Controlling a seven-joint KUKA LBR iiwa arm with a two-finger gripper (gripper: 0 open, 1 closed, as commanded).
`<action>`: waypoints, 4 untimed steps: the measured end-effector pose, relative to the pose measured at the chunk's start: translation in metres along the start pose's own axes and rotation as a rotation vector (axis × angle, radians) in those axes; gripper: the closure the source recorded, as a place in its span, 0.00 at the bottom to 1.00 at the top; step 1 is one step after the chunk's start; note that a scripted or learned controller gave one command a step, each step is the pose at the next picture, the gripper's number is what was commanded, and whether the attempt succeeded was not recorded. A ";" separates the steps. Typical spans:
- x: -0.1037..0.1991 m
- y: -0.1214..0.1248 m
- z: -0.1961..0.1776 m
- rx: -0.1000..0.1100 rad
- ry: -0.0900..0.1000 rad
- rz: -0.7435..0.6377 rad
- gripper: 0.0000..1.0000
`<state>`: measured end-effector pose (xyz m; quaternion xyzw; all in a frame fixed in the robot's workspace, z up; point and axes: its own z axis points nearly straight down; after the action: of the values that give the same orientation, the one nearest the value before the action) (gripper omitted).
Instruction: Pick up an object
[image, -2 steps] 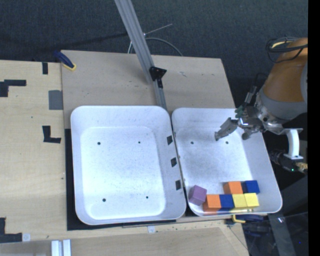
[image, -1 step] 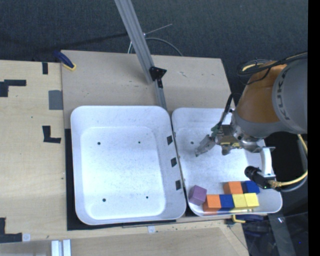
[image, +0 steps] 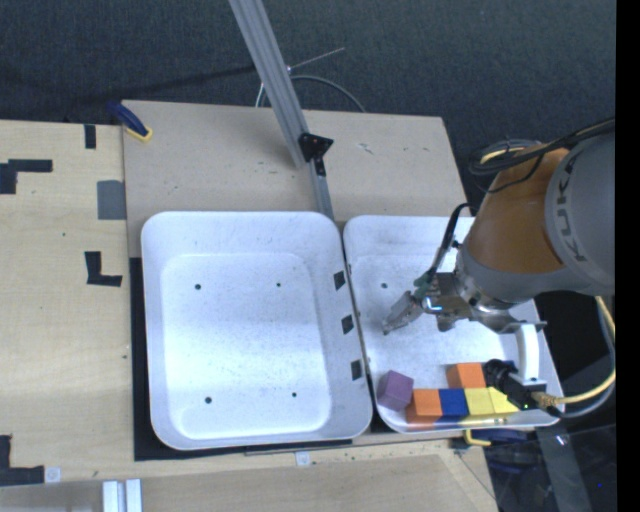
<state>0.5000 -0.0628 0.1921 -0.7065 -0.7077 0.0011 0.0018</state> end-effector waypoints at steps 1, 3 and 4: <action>0.019 0.029 0.001 -0.003 0.000 -0.003 0.00; 0.032 0.008 0.001 -0.001 0.000 0.001 0.00; 0.022 0.057 0.000 -0.005 -0.001 -0.001 0.00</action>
<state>0.5572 -0.0404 0.1915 -0.7061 -0.7081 -0.0003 -0.0003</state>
